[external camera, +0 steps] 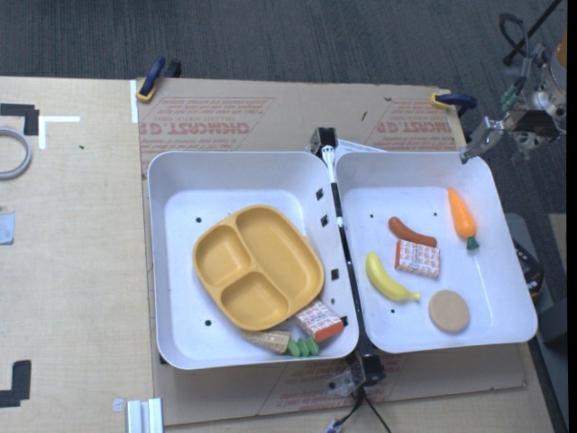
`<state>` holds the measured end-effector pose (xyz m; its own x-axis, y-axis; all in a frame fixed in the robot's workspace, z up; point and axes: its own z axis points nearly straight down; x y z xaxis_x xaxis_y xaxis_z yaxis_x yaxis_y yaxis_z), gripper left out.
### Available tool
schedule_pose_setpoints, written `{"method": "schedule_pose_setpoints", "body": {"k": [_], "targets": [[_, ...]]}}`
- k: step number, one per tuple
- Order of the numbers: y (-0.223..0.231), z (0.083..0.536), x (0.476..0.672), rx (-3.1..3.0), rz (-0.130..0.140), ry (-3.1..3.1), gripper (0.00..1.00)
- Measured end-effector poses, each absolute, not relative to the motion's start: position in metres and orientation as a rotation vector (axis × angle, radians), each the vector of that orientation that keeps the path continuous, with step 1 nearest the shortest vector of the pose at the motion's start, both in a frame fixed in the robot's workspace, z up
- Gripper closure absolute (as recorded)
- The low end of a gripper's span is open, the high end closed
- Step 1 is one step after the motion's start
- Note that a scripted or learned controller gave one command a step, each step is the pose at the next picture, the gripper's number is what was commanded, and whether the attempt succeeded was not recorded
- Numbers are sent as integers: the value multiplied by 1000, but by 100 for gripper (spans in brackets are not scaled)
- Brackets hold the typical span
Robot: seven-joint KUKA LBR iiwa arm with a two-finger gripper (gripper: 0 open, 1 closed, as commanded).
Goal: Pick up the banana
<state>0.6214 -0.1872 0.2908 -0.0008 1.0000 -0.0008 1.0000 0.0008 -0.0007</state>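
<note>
Camera view puts the claw (478, 142) at the right bin's (509, 332) far right corner, above its rim; whether it is open or closed cannot be told. Banana (389, 279) lies well down-left of the claw, on the bin floor, beside a cracker pack (417, 259). Carrot (462, 216) sits just below the claw.

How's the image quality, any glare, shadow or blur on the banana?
Camera view: even, soft light, no glare on the banana, which casts just a faint shadow in the right bin; it's sharp, while the gripper near the top right is slightly soft.
</note>
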Motion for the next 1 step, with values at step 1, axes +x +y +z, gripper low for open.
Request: {"method": "schedule_pose_setpoints", "body": {"k": [1], "targets": [[-152, 224, 532, 2263, -2, 2180, 0]]}}
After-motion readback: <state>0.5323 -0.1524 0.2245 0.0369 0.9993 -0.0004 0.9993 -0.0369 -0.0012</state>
